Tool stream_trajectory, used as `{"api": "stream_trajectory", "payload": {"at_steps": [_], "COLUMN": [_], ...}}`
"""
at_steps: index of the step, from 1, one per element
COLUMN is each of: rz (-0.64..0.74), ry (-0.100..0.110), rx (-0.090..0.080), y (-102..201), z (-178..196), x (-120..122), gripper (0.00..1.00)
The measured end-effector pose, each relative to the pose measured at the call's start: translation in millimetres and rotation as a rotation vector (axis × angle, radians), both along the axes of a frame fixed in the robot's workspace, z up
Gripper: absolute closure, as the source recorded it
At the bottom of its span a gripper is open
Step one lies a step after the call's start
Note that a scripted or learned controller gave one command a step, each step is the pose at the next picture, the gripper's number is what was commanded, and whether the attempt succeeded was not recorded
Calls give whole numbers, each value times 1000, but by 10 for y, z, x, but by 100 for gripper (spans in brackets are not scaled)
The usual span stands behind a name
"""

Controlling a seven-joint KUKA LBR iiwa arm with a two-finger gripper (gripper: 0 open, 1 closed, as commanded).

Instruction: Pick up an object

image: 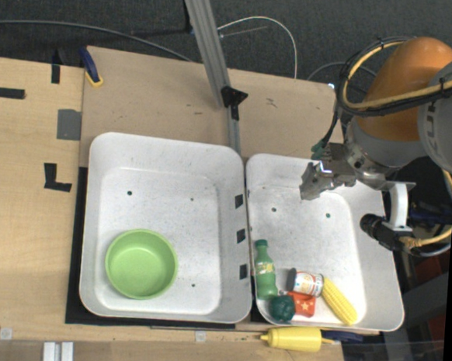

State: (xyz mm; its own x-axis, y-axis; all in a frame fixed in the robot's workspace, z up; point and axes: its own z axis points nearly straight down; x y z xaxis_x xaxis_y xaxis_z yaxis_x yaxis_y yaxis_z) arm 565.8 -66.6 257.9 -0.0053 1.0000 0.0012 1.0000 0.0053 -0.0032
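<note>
My gripper (313, 187) hangs over the back part of the right bin (376, 250), well above its floor, with nothing visible between its fingers. At the front of that bin lie a green bottle (264, 269), a dark green round piece (281, 308), a small red and white can (307, 284) with a red piece (303, 302) beside it, and a yellow corn cob (339, 301). All of these lie well in front of the gripper. A green bowl (141, 263) sits at the front left of the left bin (165, 163).
A yellow mustard bottle (294, 338) lies on the bench just outside the right bin's front rim. A grey metal pole (213, 50) slants in from the top toward the gap between the bins. Cables loop behind the arm at the upper right.
</note>
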Motion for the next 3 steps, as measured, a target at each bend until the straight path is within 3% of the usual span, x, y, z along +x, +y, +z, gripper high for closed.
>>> {"api": "stream_trajectory", "payload": {"at_steps": [2, 3], "rz": [1, 2], "ry": [3, 0], "rx": [0, -1], "y": [1111, 1677], "z": [-197, -291], "x": [-385, -382], "gripper": [100, 100]}}
